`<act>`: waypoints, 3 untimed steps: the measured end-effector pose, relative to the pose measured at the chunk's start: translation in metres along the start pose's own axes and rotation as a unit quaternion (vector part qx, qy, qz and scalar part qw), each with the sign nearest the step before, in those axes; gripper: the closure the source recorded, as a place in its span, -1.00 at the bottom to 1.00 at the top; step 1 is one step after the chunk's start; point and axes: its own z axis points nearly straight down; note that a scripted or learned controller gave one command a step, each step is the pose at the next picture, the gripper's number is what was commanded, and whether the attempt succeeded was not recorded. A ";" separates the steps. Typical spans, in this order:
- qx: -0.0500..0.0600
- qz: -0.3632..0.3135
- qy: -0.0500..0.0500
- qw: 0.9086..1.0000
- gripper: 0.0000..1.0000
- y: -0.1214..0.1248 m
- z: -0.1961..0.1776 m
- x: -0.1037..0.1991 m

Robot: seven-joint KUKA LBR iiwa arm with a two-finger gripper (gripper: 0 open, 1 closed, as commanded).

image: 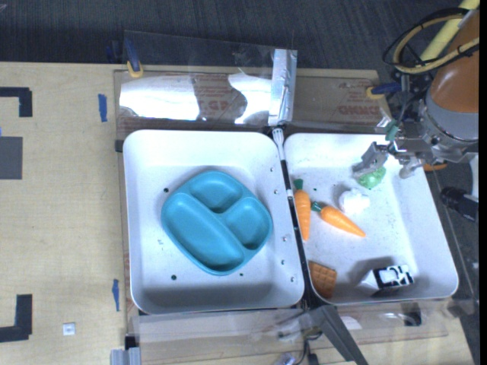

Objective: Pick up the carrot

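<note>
Two orange carrots with green tops lie in the right bin [426,226]. One carrot [302,214] lies lengthwise against the bin's left wall. The other carrot [341,220] lies at a slant near the bin's middle, tip pointing right. My gripper [391,163] hovers over the bin's back right part, up and to the right of both carrots and well apart from them. Its fingers [372,158] stand open with nothing between them. A green item [370,178] sits just under the left finger.
A white lump [354,201] lies beside the slanted carrot's top. A waffle piece [323,277] and a black-and-white toy car [393,276] sit near the right bin's front. The left bin [144,173] holds a blue divided plate [217,220].
</note>
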 end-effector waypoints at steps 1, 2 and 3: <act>0.002 -0.008 0.000 1.000 -1.00 -0.016 0.075 0.007; -0.004 0.063 0.000 0.998 -1.00 -0.036 0.176 0.010; -0.007 0.064 -0.001 0.998 1.00 -0.035 0.165 0.009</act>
